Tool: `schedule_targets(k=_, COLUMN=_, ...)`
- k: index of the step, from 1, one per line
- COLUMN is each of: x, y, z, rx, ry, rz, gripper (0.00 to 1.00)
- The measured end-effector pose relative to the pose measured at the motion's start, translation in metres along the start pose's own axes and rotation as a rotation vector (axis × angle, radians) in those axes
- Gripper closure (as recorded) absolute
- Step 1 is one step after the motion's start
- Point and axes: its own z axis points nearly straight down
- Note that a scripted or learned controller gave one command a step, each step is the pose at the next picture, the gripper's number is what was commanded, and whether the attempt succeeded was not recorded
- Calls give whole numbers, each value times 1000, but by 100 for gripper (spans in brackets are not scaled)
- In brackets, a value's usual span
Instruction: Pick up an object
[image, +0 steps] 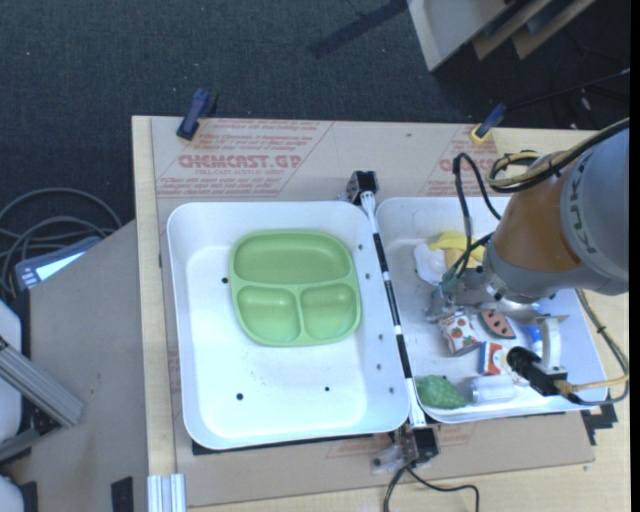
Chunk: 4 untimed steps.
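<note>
Grey arm (600, 215) with a broad orange band (530, 225), black and yellow cables looped alongside

Arm (560, 230) hides the right bin (400, 215) centre — pincer fingers unseen.

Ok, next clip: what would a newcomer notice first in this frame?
Probably the green divided plate lying flat in the left bin, the single large thing there. Next, the grey arm with its orange band reaching over the right bin, where small items crowd together: a yellow piece near the far side, a red-and-white carton in the middle and a green lump at the near corner.
</note>
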Motion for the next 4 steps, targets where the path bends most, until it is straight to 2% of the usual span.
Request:
schedule_targets(k=1, x=64, y=3, z=-90, rx=2, ry=1, rz=-2, gripper=100)
schedule_targets(k=2, x=63, y=3, z=-90, rx=3, ry=1, rz=-2, gripper=0)
schedule_targets(k=3, x=-3, y=14, z=-28, rx=5, ry=1, rz=0, gripper=0)
schedule_targets(k=4, x=-13, y=53, z=10, rx=1, ry=0, rz=-2, gripper=0)
